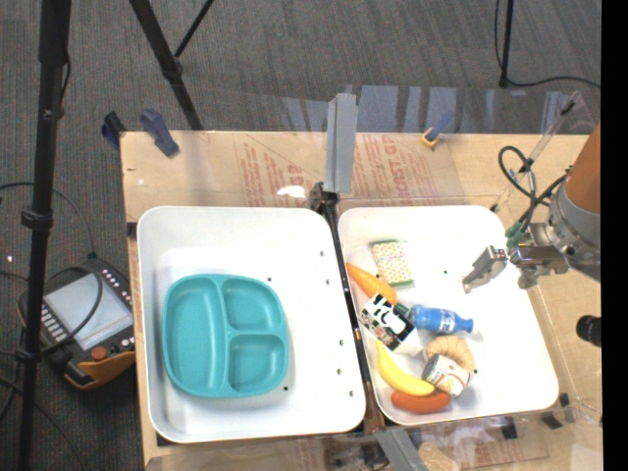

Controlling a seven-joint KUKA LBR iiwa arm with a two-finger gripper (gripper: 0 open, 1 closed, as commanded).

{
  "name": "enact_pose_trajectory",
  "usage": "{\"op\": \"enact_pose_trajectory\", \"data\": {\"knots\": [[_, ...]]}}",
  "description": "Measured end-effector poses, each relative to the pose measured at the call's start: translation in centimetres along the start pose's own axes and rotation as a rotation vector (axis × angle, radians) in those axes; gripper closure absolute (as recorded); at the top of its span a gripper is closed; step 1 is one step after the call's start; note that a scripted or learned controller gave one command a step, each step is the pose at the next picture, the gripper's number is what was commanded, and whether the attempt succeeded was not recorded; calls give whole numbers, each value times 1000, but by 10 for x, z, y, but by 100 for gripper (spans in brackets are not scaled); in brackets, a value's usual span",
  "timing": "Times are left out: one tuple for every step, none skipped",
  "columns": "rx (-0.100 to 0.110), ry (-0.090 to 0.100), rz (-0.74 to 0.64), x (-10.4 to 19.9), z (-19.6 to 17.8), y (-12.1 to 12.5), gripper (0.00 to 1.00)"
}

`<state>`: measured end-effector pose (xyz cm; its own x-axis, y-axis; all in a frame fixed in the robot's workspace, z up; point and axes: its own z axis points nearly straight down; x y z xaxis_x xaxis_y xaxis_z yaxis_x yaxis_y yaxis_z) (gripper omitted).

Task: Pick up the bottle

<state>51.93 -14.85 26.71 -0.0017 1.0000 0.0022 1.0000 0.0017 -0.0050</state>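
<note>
A small blue bottle (439, 318) lies on its side in the middle of the right bin (510, 361), its cap pointing right. Its left end touches a black-and-white packet (386, 322). My gripper (507, 266) hangs over the right part of that bin, up and to the right of the bottle and apart from it. It is open, with one finger (483, 269) pointing toward the bin's middle and nothing between the fingers.
Around the bottle lie a carrot (371, 283), a spotted packet (392, 260), a banana (400, 376), a croissant (453, 348), a small can (443, 373) and a red sausage (420, 401). The left bin (157, 234) holds a teal divided plate (225, 335).
</note>
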Motion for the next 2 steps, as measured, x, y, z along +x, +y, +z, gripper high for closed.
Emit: {"op": "enact_pose_trajectory", "data": {"knots": [[0,0,-55,3,170,25,0],[1,2,-48,2,161,25,100]]}}
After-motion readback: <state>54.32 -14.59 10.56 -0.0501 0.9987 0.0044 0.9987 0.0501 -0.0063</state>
